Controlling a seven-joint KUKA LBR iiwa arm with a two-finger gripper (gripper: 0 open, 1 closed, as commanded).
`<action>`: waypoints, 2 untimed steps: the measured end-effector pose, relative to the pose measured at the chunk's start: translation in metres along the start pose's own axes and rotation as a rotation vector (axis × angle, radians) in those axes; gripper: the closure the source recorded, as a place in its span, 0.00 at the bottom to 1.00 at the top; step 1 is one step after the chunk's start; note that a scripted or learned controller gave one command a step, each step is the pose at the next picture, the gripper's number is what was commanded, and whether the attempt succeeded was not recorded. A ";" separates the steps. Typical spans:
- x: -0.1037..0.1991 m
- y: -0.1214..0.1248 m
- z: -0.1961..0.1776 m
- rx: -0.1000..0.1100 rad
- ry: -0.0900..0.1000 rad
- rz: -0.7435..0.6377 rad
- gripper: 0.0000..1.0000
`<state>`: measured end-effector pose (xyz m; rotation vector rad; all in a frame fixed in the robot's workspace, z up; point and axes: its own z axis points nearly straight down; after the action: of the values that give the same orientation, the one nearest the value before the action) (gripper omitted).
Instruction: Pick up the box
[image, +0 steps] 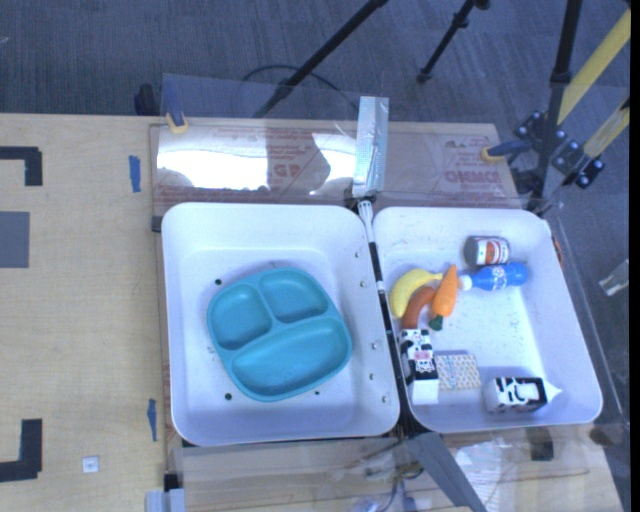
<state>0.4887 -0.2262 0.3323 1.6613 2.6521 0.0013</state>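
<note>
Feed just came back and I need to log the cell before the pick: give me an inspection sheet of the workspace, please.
Surface: two white bins side by side on a wooden bench; left bin, right bin.
Job's things: patterned flat box lying near the right bin's front; two black-and-white cartons, one at the divider, one at the front right.
Clutter: blue divided plate in the left bin; banana, carrot, can and blue bottle in the right bin.
Grippers: nothing seen.
Cables: a dark cable on the floor behind the bench.
Surroundings: tripod legs, clear panel behind the bins.
</note>
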 end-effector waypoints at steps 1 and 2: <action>0.005 -0.004 -0.104 0.003 0.005 -0.179 1.00; 0.004 -0.003 -0.116 -0.001 -0.002 -0.179 1.00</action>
<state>0.4829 -0.2239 0.4477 1.4170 2.7873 -0.0005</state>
